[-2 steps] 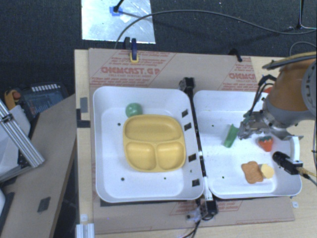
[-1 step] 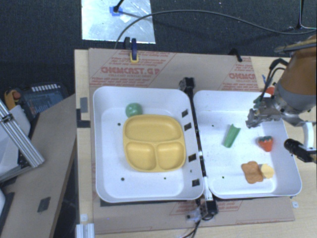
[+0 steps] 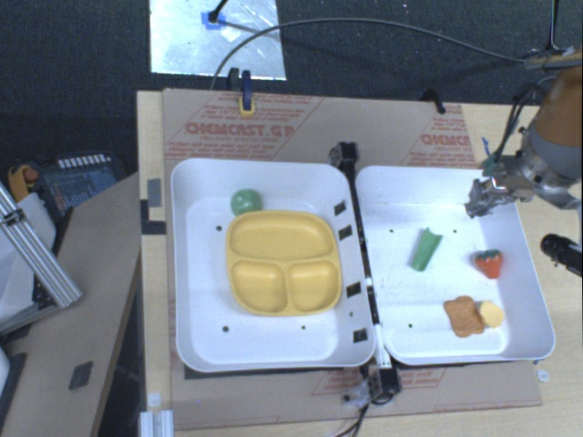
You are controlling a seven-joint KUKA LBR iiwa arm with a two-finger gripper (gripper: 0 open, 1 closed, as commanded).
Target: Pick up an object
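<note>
Green block (image 3: 424, 248) lies near the middle of the right bin (image 3: 537, 335), down and to the left of your end effector (image 3: 480, 198), which hovers over that bin's upper right part; you cannot tell from here whether it is released or clenched. The block's long axis runs nearly top to bottom in the frame, tilted slightly. Open floor surrounds it, so you have room. A red piece (image 3: 490, 263) sits to its right, and a brown piece (image 3: 465, 316) and a yellow piece (image 3: 492, 314) lie lower right.
</note>
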